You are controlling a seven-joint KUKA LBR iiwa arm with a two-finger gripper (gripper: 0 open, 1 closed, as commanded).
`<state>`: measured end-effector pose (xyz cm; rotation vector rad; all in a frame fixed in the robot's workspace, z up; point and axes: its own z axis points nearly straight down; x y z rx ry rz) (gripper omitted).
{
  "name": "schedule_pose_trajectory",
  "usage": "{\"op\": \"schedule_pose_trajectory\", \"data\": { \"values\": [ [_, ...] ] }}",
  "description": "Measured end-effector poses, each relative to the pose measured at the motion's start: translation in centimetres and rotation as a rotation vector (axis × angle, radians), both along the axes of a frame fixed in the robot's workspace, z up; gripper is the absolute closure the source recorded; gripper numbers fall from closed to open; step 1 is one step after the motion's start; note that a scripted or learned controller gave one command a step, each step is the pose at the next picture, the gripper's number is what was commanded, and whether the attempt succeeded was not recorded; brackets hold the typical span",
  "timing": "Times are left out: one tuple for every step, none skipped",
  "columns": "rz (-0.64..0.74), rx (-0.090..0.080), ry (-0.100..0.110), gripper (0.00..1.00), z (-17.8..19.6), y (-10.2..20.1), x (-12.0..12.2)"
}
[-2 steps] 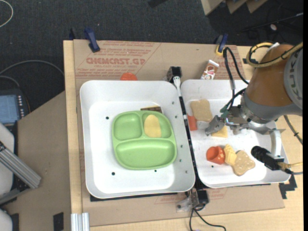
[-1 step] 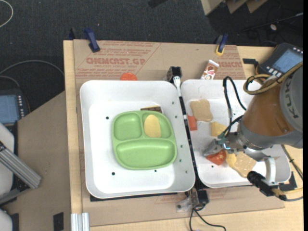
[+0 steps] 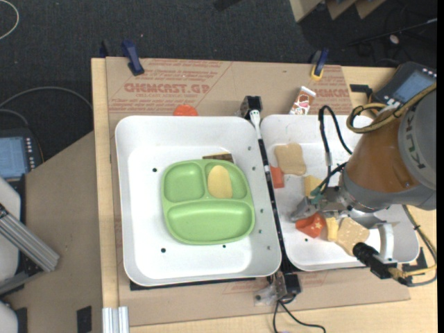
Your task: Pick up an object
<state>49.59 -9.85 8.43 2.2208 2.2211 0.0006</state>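
Tan block [image 3: 352,236] beside red piece [image 3: 311,225] | gripper [image 3: 310,206] above | arm [image 3: 388,165] overhead

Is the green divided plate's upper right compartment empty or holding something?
Holding something: a yellow piece lies in the green plate's upper right compartment.

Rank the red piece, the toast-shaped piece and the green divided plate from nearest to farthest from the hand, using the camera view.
Measured from the hand, in the right bin:
1. red piece, right bin, just below the hand.
2. toast-shaped piece, right bin, toward its far end.
3. green divided plate, left bin, across the divide.
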Motion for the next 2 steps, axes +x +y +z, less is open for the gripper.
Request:
{"op": "schedule_pose_trajectory", "data": {
  "values": [
    [0.0,-0.001,-0.001,0.0,0.0,0.3,0.6],
    [-0.004,-0.006,-0.005,0.0,0.1,-7.2,5.9]
  ]
}}
